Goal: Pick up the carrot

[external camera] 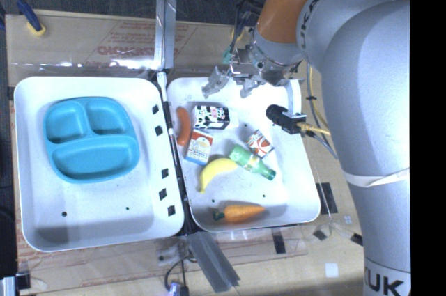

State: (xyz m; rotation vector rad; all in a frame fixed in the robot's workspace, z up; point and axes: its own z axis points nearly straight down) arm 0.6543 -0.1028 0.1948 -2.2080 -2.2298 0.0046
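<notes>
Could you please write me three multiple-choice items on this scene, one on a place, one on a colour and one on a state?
1. Where does the carrot lie?
A. near edge of the right bin
B. on the blue tray
C. outside both bins

2. What colour is the fruit beside the green bottle?
A. red
B. yellow
C. purple

3. The gripper is
A. clamped on the carrot
B. above the right bin's far edge, apart from the carrot
C. over the left bin

Answers: 1 A, it rests by the near wall. 2 B, it is a banana. 3 B, the bin's other items lie between.
</notes>
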